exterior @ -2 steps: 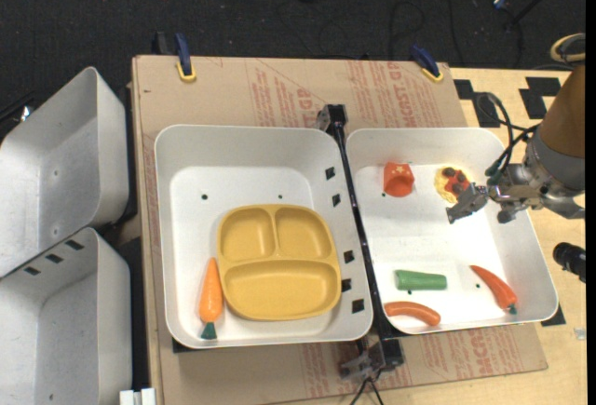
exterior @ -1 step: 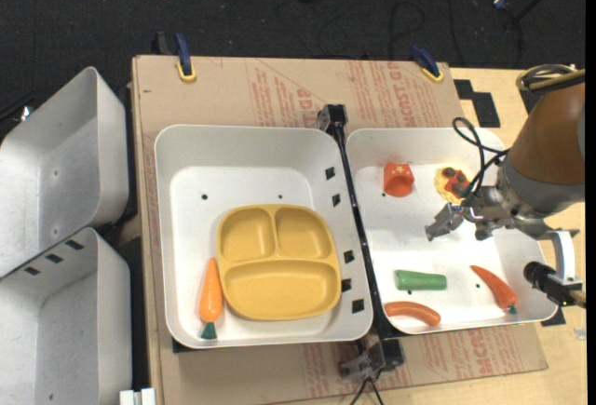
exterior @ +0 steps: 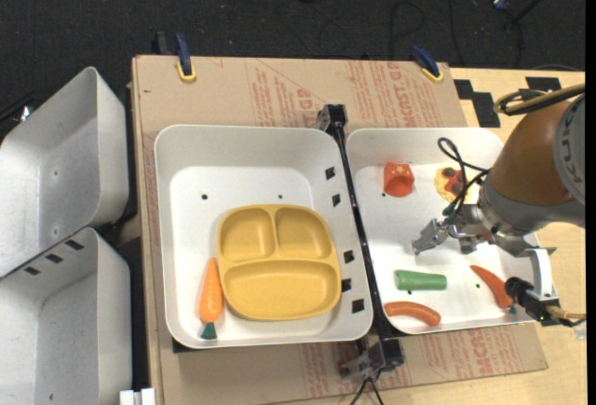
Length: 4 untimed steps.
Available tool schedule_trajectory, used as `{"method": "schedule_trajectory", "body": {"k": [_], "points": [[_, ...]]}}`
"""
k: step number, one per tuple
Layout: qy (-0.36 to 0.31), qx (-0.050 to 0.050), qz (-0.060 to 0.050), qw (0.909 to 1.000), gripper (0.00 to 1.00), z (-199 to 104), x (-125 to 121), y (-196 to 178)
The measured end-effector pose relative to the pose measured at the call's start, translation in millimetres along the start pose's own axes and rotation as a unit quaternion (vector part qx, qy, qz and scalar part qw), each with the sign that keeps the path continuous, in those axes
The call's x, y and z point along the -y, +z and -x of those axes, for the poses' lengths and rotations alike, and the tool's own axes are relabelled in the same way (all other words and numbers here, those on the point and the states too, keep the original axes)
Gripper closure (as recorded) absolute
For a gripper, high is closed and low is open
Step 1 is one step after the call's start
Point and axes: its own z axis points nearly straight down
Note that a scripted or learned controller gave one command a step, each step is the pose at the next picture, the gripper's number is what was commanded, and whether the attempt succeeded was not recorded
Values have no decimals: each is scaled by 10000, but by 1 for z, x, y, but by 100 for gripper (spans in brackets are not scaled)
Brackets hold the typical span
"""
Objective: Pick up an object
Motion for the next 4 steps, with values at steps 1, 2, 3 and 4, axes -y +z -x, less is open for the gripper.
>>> {"method": "schedule_trajectory", "body": {"k": [1,2,3,4], "points": [[3,6,25,10000,100,0,-1,-13],[3,15,44,10000,100,11,-2,-68],[-9,16,50,10000,100,13,5,-115],[-16,15,45,10000,100,13,4,-139]]}}
